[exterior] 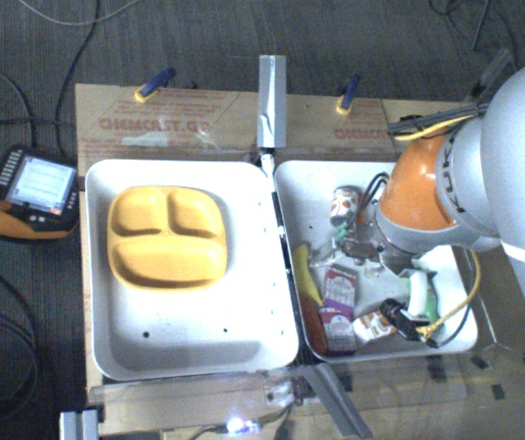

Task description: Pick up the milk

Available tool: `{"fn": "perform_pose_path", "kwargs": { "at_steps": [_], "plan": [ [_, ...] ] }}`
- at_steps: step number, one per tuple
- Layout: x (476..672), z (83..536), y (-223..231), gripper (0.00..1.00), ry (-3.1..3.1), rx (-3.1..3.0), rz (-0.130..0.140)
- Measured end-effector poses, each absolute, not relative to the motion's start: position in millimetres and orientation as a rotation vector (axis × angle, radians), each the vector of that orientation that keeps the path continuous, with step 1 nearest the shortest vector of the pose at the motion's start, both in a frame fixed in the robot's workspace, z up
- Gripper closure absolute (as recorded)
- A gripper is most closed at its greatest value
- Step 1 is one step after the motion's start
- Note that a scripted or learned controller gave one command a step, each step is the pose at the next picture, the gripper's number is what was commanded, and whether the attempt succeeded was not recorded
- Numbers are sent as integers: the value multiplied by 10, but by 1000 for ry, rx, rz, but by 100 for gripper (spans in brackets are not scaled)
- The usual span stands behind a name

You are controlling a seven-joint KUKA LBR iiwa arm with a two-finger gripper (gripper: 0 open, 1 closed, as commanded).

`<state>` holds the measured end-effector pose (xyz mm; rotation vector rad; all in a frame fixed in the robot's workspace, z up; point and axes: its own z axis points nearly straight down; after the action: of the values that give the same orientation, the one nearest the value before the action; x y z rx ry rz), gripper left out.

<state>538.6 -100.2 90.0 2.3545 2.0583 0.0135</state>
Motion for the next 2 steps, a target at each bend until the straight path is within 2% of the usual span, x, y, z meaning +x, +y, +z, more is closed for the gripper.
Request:
{"fn": "perform_pose_path", "kwargs": {
  "at_steps": [1,2],
  "plan": [
    [6117,881,-1515,0,1771,2609,-11],
    [5280,893,-1056,0,1667,2659,7]
  ]
}}
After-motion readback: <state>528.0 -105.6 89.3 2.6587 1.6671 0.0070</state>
